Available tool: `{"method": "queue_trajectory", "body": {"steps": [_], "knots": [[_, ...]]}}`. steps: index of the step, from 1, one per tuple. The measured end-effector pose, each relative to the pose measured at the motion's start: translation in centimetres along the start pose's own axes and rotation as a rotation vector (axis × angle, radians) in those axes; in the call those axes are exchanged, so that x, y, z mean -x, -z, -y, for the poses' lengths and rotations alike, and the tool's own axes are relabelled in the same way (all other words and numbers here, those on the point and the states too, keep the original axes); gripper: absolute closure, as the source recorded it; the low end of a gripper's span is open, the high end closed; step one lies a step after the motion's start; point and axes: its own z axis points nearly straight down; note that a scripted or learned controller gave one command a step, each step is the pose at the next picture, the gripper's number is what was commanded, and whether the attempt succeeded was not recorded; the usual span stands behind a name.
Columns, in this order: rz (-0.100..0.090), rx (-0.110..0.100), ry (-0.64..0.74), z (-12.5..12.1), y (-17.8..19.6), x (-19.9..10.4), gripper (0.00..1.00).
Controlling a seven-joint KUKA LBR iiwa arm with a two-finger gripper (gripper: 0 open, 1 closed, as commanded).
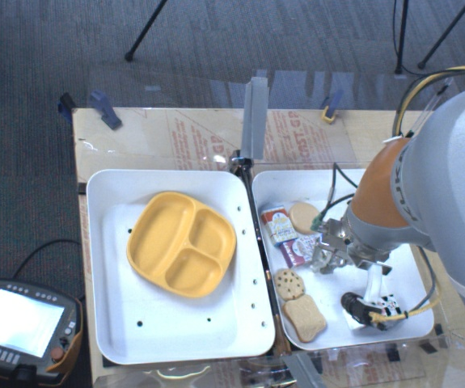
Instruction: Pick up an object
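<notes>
My gripper [324, 259] hangs low in the right bin [410, 285], near its middle. Its tip is over the right edge of a purple and white packet [300, 250]. A red and white packet [279, 224] lies just left of that, and a round tan biscuit [303, 217] sits beside it at the back. At the bin's front left lie a chocolate-chip cookie [289, 283] and a tan toast-shaped piece [306, 318]. Nothing is visibly lifted.
The left bin [111, 314] holds a yellow divided plate [182, 243] near its middle. A grey upright post [254, 124] stands behind the seam between the bins. The arm's bulk covers the right bin's far right side.
</notes>
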Motion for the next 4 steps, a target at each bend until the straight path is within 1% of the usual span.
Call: {"method": "queue_trajectory", "body": {"steps": [1, 2, 3, 4], "knots": [[0.001, 0.004, 0.274, -4.7, 0.2, 7.5, 1.00], [-0.003, 0.007, 0.170, -3.9, 5.4, -3.2, 1.00], [0.000, 0.018, 0.078, -2.5, 19.4, 5.0, 1.00], [0.001, 0.003, 0.082, -2.2, 18.7, 4.7, 0.00]]}}
